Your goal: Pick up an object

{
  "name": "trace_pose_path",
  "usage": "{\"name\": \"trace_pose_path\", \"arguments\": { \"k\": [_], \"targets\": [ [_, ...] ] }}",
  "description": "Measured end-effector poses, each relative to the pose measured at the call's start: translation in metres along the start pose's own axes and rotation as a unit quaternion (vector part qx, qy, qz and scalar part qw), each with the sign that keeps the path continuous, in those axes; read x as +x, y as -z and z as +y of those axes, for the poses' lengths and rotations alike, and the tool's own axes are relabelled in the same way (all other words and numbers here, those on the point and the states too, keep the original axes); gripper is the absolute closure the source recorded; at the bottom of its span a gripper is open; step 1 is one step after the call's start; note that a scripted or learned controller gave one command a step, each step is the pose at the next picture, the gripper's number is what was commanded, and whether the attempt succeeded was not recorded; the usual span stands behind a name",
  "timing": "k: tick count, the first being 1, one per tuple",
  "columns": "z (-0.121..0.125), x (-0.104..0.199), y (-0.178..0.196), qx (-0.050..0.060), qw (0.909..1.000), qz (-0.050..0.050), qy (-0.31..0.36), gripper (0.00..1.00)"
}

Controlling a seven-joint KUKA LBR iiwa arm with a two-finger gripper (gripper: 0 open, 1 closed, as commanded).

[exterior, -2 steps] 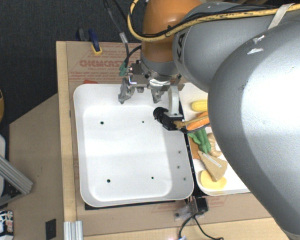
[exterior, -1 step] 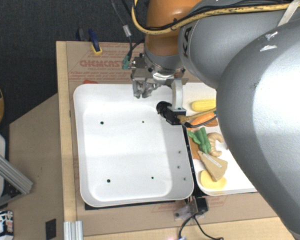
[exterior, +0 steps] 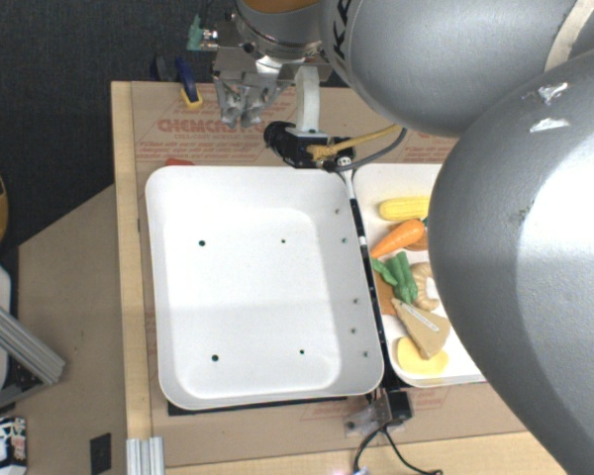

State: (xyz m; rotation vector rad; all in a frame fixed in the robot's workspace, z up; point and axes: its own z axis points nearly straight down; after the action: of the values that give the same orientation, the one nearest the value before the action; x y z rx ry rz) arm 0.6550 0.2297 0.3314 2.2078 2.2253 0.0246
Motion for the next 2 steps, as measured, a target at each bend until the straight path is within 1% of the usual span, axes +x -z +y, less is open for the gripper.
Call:
{"name": "trace_pose_path", "arguments": {
  "k": [1, 2],
  "targets": [
    [0.0142, -0.0042, 0.2155, -0.003, 1.0, 0.0, -0.003, 1.0],
    [0.0145, -0.0028, 0.2149, 0.005, 1.0, -0.003, -0.002, 1.0]
  ]
}}
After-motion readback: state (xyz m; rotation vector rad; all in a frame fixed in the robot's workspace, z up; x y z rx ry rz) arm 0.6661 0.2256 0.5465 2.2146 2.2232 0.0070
